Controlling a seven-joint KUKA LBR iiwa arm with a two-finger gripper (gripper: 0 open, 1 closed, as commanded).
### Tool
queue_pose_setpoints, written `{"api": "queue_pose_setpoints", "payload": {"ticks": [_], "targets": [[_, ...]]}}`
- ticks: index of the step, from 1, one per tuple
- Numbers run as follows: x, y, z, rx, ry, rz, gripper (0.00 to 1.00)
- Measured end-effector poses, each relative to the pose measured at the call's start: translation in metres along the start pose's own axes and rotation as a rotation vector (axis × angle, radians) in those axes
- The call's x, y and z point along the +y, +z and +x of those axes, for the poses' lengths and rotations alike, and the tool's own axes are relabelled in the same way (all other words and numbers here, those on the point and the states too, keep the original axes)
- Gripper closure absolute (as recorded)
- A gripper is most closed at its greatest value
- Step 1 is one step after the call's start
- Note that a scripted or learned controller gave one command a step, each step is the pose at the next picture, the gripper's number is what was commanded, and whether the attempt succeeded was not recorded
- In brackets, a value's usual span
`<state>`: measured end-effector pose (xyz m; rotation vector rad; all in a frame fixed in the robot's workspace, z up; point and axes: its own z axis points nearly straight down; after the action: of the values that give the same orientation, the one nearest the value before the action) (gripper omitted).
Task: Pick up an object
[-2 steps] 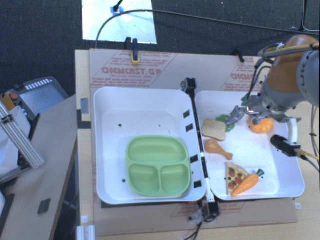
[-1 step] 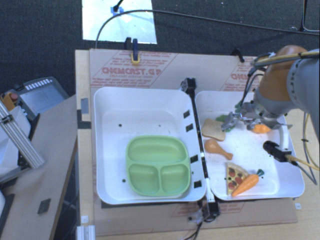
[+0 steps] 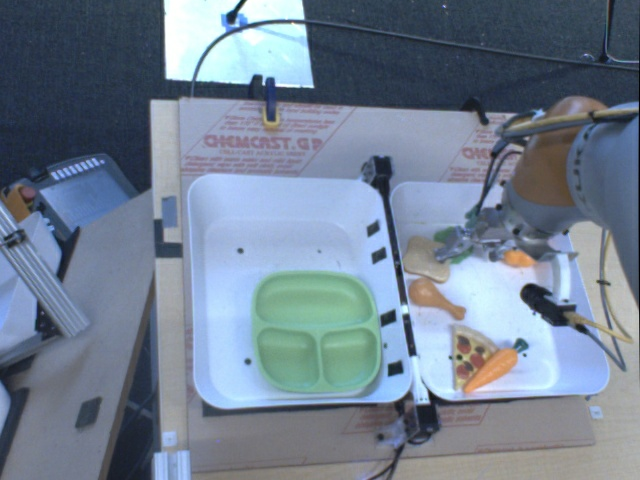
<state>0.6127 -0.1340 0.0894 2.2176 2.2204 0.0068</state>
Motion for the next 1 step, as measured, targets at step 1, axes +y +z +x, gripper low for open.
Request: {"api": "queue_pose_setpoints", "payload": {"ticks": [1], "targets": [[0.0034, -0.0136, 0.0018, 0.002, -0.002, -0.01, 1.0]]}}
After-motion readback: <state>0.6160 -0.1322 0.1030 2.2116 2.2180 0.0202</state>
